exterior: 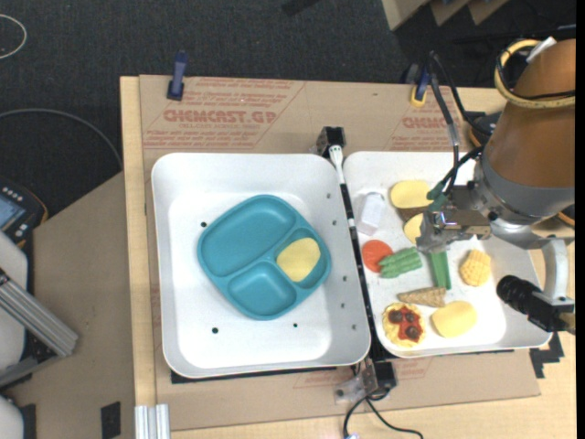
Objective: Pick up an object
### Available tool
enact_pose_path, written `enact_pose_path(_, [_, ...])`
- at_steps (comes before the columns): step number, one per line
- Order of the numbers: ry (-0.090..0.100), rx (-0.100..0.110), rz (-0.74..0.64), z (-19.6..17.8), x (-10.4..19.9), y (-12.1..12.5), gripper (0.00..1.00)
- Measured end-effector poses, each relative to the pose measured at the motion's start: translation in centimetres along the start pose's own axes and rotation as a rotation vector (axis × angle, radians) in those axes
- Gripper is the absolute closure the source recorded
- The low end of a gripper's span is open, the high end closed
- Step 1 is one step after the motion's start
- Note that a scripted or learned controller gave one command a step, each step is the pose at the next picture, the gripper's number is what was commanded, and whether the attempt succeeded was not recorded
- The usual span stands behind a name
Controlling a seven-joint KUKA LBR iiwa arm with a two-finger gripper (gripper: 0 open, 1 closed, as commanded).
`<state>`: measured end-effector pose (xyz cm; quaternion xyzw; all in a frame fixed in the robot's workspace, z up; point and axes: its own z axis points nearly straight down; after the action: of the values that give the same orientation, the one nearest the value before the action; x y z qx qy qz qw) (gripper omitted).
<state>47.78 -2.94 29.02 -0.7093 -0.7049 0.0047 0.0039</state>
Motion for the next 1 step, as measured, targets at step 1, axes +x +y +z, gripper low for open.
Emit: enact_pose_path(1, [0.0, -0.003, -0.001, 11.17, -4.98, 5.47, 1.0])
